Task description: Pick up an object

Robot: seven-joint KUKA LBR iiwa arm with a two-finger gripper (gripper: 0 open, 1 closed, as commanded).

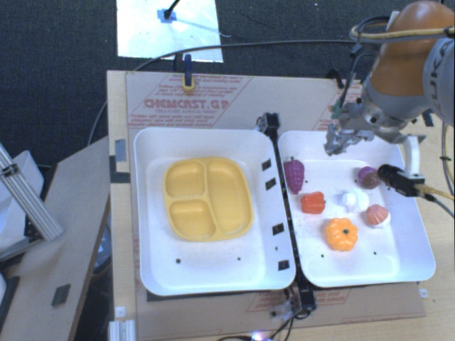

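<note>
Camera view: two white bins side by side on the bench. Left bin (153,261) carries a yellow divided tray (208,198), three compartments, sitting roughly centre. Right bin (405,261) has the loose items: purple grape bunch (293,175) at its left wall, red pepper (313,203) just below-right of it, orange pumpkin (341,234) further toward the near edge, small white piece (350,199) mid-bin, pink-and-white shell-like item (377,216) just right of that, dark purple round item (367,177) near the right side. All items lie on the bin floor, none lifted. Arm comes in from the right, orange band above the wrist; gripper (334,148) hangs over the far part of the right bin, above and right of the grapes, apart from every item. Nothing visible in the gripper; can't tell how wide it stands, too blurred. A black-tipped attachment (398,178) sits just beside the dark purple item.
</note>
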